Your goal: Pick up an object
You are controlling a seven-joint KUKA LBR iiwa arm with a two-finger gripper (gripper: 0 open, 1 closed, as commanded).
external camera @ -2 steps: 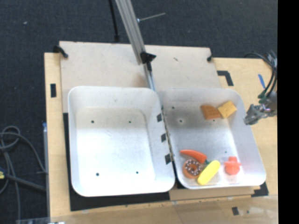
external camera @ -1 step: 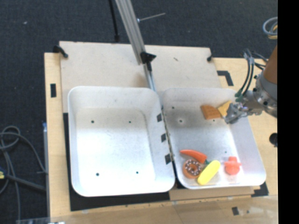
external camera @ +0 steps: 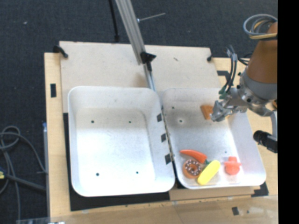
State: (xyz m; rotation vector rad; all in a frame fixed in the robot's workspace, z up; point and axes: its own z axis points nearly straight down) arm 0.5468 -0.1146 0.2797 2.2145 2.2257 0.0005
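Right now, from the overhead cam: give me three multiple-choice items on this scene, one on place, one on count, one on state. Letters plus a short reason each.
1. Where does the long yellow banana-shaped toy lie?
A. Near front edge of the right white bin
B. Middle of the left white bin
C. On the bare bench behind the bins

2. How many objects are clustered along the right bin's front edge?
A. Two
B. Four
C. Six

3. How does the two-finger gripper stand?
A. Parked above the left bin
B. Low in the right bin, beside the small orange object
C. Resting on the banana-shaped toy

Answers:
1 A: it lies beside the round brown ring-shaped toy.
2 B: the banana, the ring, the red-orange carrot-shaped toy and the small orange-red toy.
3 B: its tip sits next to the orange object near the bin's back.
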